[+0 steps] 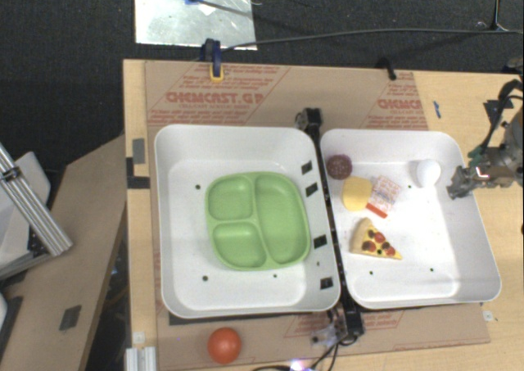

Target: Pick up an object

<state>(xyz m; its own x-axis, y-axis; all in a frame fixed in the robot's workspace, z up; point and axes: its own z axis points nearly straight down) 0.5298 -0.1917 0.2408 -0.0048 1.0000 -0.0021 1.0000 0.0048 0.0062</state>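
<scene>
From above, the bench [270, 87] carries two white bins side by side. The left bin [176, 197] holds a green divided plate [258, 220] near its middle. The right bin [458, 279] holds several small things gathered toward its left and far side: a dark red ball [339, 167] near the far left corner, a yellow block [357, 193] just beside it, a small wrapped packet [384, 194] touching the block's right side, a toy pizza slice [374, 242] nearer the middle, and a white ball [426, 172] toward the far right corner.

The gripper [460, 183] hangs at the right bin's right rim, near the white ball but apart from it. Nothing shows between its tips, and I cannot tell whether it is spread or closed.

An orange ball [223, 345] lies on the bench outside the bins, by the near edge below the left bin.
</scene>
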